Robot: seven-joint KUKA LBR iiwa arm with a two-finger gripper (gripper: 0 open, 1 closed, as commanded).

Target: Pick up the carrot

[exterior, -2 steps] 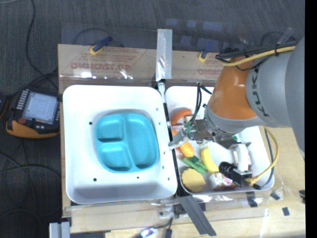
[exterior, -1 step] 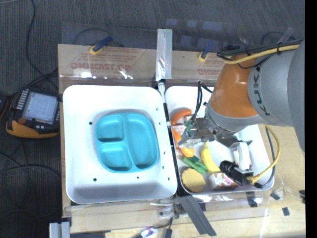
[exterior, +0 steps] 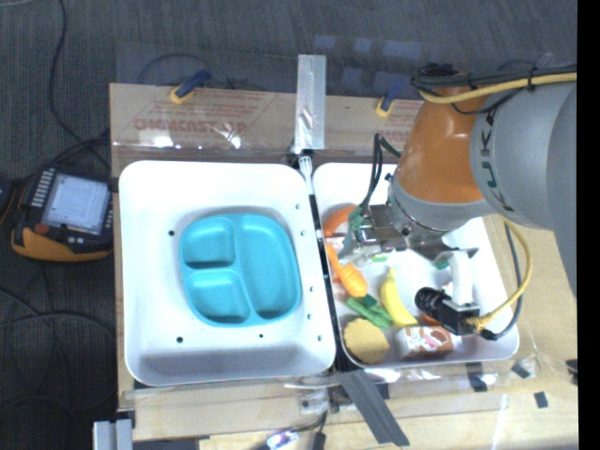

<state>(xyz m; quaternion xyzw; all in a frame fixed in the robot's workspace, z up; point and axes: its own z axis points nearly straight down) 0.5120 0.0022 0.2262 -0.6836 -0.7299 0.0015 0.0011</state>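
Carrot (exterior: 351,278) first: it is small and orange, with a green end, and it lies in the right bin (exterior: 502,340), close to that bin's left wall. It is tilted, with the orange part up and to the left and the green part down and to the right. It rests on the bin floor.

Just above the carrot is the claw (exterior: 361,235) of the big arm (exterior: 506,157). The arm is grey with a wide orange band, and it comes in from the right side. The claw hangs low over the left part of the right bin, very near the carrot. I cannot tell if the claw is open or closed, because the arm's own body hides it. The carrot looks like it is lying free.

Other toy food sits near the carrot. A yellow banana (exterior: 396,300) lies just to its right. A round tan potato (exterior: 366,339) sits below it, near the front of the bin. A red and white packet (exterior: 427,340) lies beside the potato, to the right. A bit of something orange and red (exterior: 337,219) peeks out at the top left of the bin, partly under the claw.

The left bin (exterior: 150,204) holds a blue tray (exterior: 239,266) with three sections. The two bins sit side by side on a brown bench (exterior: 187,111). An orange and black hand controller (exterior: 61,214) with a screen lies on the floor at the far left.
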